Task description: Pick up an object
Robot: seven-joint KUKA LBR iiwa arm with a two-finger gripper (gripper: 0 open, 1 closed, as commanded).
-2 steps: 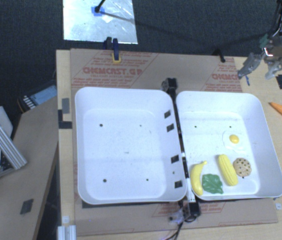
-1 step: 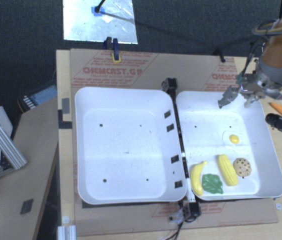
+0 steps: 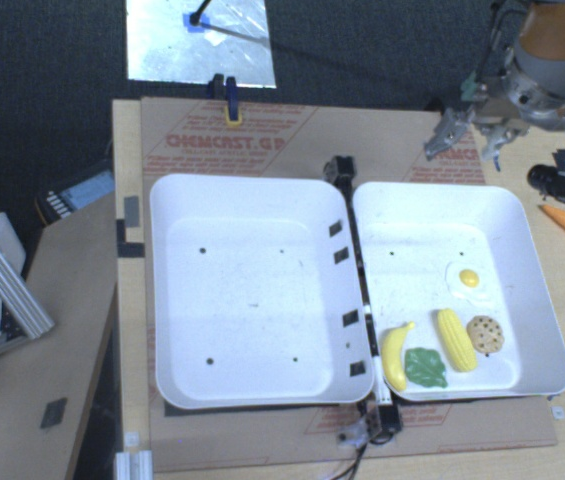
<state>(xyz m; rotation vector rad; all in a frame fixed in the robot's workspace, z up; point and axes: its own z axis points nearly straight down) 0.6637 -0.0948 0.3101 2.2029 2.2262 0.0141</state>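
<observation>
- The pincer [image 3: 470, 140] hangs above the desk past the far edge of the right bin [image 3: 522, 228], its fingers spread apart with nothing between them.
- The banana [image 3: 394, 356], green leaf [image 3: 425, 367], corn cob [image 3: 455, 338], cookie [image 3: 484, 334] and fried egg [image 3: 468, 279] lie toward that bin's near edge, well apart from the pincer.

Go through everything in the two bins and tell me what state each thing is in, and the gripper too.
Banana: lying flat in the right bin, beside the green leaf.
Green leaf: flat.
Corn cob: lying flat.
Cookie: flat, touching the corn.
Fried egg: flat, apart from the others.
Gripper: above the bench behind the right bin, jaws apart, holding nothing.
</observation>
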